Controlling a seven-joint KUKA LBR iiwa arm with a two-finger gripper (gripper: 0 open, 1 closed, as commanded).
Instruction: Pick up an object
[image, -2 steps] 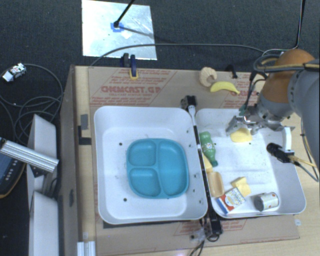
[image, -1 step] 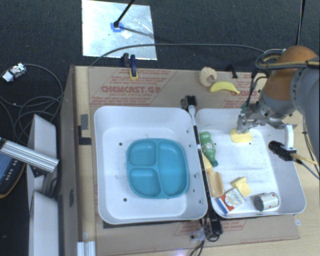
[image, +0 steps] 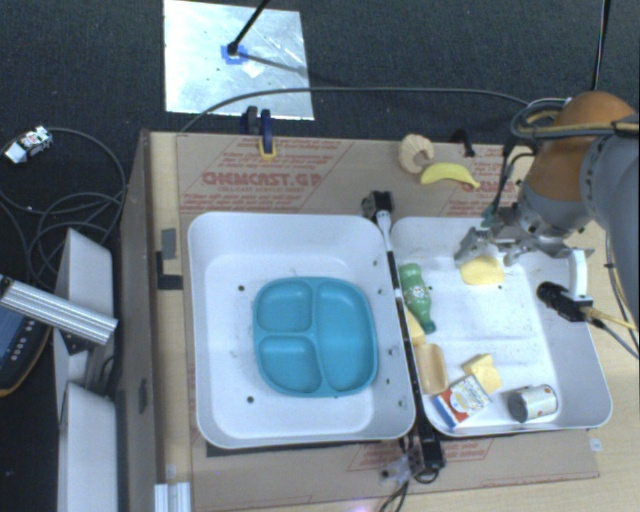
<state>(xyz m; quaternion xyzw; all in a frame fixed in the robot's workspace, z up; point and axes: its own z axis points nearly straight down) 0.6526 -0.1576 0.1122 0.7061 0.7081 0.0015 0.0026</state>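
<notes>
left bin (image: 215, 330) – divided plate (image: 314, 335) inside | right bin (image: 575, 375) – bottle (image: 416, 296) by its left wall

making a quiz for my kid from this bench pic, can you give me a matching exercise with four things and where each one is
Things:
1. blue divided plate
2. banana
3. green bottle
4. metal can

Places:
A. on the board behind the right bin
B. right bin, near front right corner
C. middle of the left bin
D. right bin, along its left wall

Pairs: 1-C, 2-A, 3-D, 4-B
</notes>
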